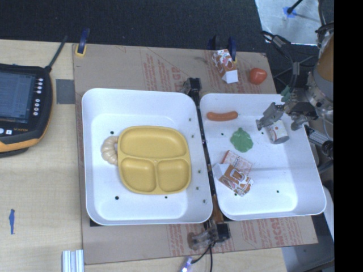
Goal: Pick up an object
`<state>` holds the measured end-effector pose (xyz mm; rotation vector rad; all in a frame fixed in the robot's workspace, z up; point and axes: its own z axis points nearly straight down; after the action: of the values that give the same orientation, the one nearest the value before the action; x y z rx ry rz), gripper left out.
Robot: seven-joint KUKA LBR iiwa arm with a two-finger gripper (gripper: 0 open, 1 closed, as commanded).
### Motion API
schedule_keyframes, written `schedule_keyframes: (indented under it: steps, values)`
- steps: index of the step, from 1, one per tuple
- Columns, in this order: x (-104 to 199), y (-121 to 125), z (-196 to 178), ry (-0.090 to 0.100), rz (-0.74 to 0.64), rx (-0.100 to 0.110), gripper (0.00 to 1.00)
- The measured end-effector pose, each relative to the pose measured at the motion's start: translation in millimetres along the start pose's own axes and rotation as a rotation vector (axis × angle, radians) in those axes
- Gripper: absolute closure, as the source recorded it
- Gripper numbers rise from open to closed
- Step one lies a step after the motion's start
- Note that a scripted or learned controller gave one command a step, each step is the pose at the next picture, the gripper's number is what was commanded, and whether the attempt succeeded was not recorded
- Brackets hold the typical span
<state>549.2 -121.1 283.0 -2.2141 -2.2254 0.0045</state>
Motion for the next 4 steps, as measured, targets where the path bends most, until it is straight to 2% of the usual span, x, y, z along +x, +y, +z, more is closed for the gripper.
schedule_keyframes:
  steps: [1,2,3,4]
  values:
    - [10.0,47.4,132.4,-0.001,-0.001,0.002,0.00]
    - [-5.1,57.5,191.7,-0.001,0.000,0.003,0.00]
    - [-6.3,57.9,180.8,-0.002,-0.003,0.003,1.00]
    - [-6.3,57.9,180.9,-0.003,-0.004,0.003,0.00]
